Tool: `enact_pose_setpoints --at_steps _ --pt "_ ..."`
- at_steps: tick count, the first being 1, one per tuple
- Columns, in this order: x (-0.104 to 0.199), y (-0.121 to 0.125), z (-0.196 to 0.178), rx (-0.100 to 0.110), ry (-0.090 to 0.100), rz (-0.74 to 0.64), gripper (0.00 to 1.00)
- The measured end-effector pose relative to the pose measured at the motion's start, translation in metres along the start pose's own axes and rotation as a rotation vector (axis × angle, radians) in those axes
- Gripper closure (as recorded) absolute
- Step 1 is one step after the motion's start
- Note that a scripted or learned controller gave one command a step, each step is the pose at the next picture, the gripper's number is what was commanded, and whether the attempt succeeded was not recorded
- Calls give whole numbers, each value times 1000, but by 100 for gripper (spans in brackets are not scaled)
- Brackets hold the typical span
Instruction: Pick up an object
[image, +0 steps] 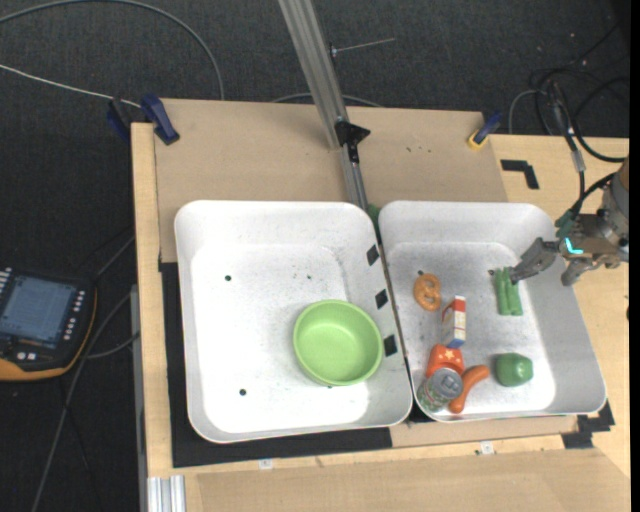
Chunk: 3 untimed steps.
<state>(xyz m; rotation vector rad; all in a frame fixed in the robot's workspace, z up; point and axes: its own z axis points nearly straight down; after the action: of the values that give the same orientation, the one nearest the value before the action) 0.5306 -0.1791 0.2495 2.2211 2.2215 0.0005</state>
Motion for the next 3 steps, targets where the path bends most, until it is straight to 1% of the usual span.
enact_pose_setpoints --at_steps 1,2,3 --pt "0 0 0 0 0 0 0" --pt "0 -9 46 3 1 0 0" --pt "-5 -6 90 4 1 0 0"
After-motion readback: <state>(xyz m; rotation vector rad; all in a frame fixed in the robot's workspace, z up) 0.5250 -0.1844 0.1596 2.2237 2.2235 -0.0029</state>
